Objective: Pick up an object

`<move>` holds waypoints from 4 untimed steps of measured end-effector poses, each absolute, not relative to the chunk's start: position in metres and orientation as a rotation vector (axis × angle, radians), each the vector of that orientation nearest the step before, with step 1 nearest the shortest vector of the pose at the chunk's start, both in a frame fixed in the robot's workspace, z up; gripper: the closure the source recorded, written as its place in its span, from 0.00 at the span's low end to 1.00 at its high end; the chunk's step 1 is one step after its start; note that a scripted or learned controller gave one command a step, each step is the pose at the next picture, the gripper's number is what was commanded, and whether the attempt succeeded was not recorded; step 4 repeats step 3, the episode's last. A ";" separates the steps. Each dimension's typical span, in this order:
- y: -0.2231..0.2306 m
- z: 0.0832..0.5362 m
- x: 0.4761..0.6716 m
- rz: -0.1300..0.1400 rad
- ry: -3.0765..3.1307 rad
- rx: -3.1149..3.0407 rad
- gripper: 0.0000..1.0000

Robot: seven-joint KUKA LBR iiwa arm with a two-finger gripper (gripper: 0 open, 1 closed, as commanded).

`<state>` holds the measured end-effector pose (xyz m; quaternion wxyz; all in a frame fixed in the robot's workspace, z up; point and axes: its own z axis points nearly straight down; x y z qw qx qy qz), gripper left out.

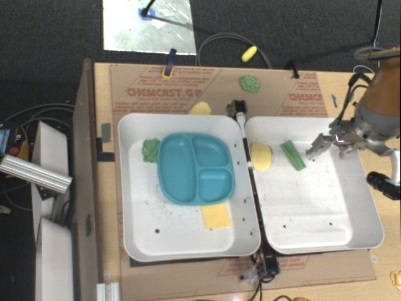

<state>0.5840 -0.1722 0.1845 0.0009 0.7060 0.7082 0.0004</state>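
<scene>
In the right bin [326, 231] a green stick [292, 155] lies tilted near the back, and a yellow rounded piece [260, 156] rests against the bin's left wall. My gripper [327, 150] hovers at the bin's back right, just to the right of the green stick, with its fingers spread open and nothing between them. The left bin [135, 231] holds a blue divided plate [195, 169], a green leafy piece [151, 149] at the plate's left edge and a flat yellow square [217, 216] in front of the plate.
Behind the bins, on the cardboard, lie a yellow piece [200, 109] and a green round piece [250, 83]. A black clip [237, 110] sits where the bins meet at the back. The front half of the right bin offers free floor.
</scene>
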 end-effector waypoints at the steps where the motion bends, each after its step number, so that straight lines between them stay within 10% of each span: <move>1: -0.155 0.097 0.615 -0.001 2.231 2.215 0.00; 2: -0.134 0.085 0.649 0.006 2.228 2.211 0.00; 3: -0.136 0.096 0.649 0.006 2.227 2.209 1.00; 4: -0.136 0.096 0.649 0.006 2.227 2.209 1.00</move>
